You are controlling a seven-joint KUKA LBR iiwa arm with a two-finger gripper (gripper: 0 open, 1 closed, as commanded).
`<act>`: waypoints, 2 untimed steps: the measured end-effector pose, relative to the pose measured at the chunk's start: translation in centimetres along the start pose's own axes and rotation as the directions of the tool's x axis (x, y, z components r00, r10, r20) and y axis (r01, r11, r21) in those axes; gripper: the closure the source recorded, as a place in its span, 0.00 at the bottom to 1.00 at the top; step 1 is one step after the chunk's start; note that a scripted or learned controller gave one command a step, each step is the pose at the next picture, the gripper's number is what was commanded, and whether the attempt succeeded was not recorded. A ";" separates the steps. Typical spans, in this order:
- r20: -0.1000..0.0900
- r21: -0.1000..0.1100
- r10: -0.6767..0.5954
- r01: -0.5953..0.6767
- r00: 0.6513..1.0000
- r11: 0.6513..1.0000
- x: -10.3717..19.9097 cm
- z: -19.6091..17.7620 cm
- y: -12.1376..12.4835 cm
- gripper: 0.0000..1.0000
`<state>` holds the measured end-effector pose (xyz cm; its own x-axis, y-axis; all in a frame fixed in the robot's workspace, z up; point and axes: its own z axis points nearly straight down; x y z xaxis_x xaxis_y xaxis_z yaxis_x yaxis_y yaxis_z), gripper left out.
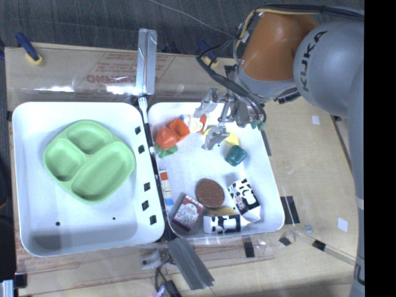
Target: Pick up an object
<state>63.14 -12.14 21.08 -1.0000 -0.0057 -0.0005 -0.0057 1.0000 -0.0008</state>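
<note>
The claw [212, 121] hangs over the right bin [272, 184], fingers spread apart with nothing between them. Just left lies an orange toy [171, 133]; just right a yellow piece [231, 140] and teal block [236, 156]. Nearer the front sit a brown disc [210, 192] and cow-print cartons [245, 197]. A green plate [89, 159] fills the left bin [25, 184].

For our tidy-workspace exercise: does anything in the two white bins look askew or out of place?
Nothing looks spilled or broken. The black-and-white cow-patterned cartons lie tipped in the right bin's near corner, beside a brown round disc. The green three-compartment plate sits slanted in the left bin.
</note>
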 end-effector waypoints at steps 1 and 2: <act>-0.003 -0.002 0.106 -0.106 0.994 0.994 -2.2 12.1 1.9 0.00; 0.001 0.000 0.186 -0.186 0.982 0.982 1.2 11.8 -3.1 0.00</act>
<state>61.93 -15.22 9.29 -0.9835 0.1809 -0.0011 0.1809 0.9835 -0.0011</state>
